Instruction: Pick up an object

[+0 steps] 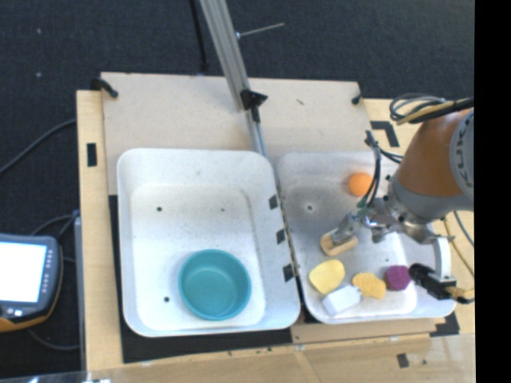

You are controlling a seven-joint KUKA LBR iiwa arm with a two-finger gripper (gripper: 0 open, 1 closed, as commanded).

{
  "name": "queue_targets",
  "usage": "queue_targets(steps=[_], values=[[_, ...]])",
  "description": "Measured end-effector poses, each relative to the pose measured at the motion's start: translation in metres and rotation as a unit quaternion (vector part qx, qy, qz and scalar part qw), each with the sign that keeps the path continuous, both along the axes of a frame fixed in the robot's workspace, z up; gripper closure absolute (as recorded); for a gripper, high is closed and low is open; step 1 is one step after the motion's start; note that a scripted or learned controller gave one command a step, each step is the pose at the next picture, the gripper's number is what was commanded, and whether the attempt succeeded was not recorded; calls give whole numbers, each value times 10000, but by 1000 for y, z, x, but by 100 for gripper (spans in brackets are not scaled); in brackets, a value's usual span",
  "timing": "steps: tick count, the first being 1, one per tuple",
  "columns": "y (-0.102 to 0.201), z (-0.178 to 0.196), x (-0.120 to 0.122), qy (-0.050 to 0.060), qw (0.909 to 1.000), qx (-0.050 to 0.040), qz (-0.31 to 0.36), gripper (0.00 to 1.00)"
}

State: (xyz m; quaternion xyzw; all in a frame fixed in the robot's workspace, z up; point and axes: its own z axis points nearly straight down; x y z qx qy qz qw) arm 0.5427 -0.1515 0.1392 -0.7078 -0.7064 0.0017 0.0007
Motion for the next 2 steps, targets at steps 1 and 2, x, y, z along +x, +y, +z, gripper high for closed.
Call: queue_targets(steps=[1,2], values=[[-1,14,2,-38,10000,3,-14,100],[-1,61,11,-46,10000,-2,24,100]])
